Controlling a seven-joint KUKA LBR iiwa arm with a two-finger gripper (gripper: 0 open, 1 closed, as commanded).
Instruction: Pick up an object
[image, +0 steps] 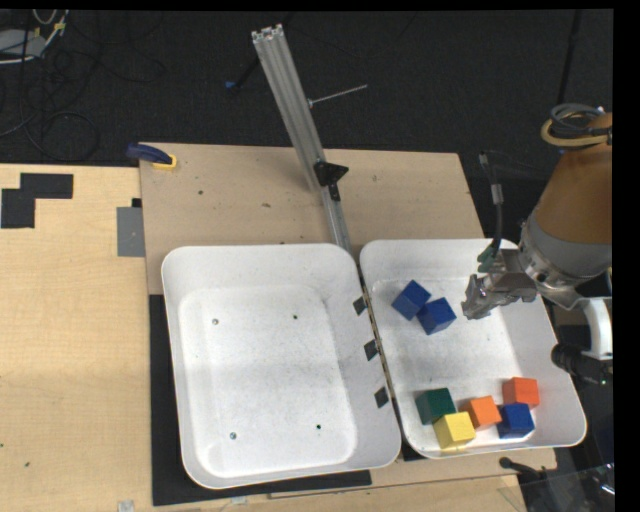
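We see two touching blue blocks (423, 307) in the right bin (560, 425), just left of the gripper (478, 303), but we cannot tell how it stands.

Two shallow white bins sit side by side on the worktop: the left bin (200, 300) and the right bin (500, 350). Seven blocks lie in the right bin, three of them blue: blue block one (410, 299), blue block two (437, 316) and blue block three (516, 419). The other four are two orange, orange block one (521, 391) and orange block two (484, 410), plus one green block (435, 404) and one yellow block (455, 429).
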